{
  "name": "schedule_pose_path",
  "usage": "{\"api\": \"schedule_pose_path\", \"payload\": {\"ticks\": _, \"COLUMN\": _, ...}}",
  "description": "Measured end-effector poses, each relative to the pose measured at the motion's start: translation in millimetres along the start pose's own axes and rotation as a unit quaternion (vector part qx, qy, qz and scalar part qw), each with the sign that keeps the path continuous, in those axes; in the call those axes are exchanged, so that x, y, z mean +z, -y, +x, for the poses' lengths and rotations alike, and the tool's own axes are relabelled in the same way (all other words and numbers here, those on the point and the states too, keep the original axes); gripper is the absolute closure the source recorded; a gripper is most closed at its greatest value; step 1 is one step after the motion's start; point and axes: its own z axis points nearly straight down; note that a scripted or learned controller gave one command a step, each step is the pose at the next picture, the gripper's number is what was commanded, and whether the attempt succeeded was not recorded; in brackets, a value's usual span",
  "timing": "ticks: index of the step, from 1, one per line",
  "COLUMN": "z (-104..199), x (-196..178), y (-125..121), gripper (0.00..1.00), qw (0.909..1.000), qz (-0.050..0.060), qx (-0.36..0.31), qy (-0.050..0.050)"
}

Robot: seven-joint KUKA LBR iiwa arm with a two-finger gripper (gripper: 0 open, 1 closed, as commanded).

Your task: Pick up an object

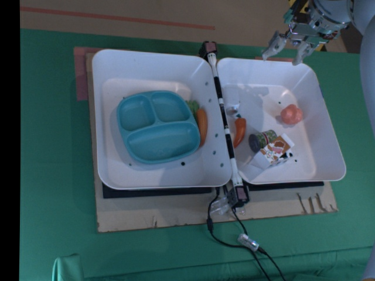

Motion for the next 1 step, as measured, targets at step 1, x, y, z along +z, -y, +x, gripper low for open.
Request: {"api": "schedule_pose_path", "payload": {"ticks": 1, "z": 24.4, "x": 90.6, "y": -5.2, "gripper": 0.00, "qw": 1.0000, "qz": 0.003, "qx": 0.000, "qy": 0.002}}
